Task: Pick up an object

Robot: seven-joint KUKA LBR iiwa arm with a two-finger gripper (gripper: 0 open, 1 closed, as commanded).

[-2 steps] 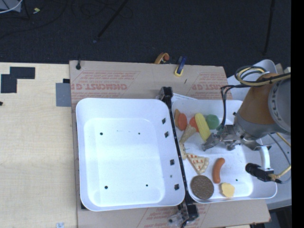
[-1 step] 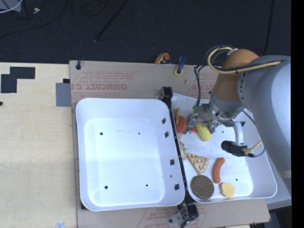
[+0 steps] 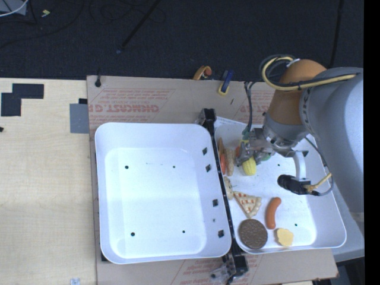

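Arm's down in the right bin, hovering right over a little yellow thing

Going big to small: the desk (image 3: 47, 189) carries two white bins, the left bin (image 3: 154, 192) on one side and the right bin (image 3: 320, 218) holding all the toy food. The grey arm (image 3: 338, 111) reaches in from the right, and its gripper (image 3: 252, 154) sits low at the far left part of that bin, just over a small yellow object (image 3: 249, 167). Can't tell if the fingers are spread or pinching it, too cluttered there. Nearer in the bin: a round brown cookie (image 3: 253, 233), a waffle wedge (image 3: 247, 203), a sausage (image 3: 272, 212), a yellow chunk (image 3: 284, 237). I'd say the grab is in progress at best, nothing is clearly lifted yet.
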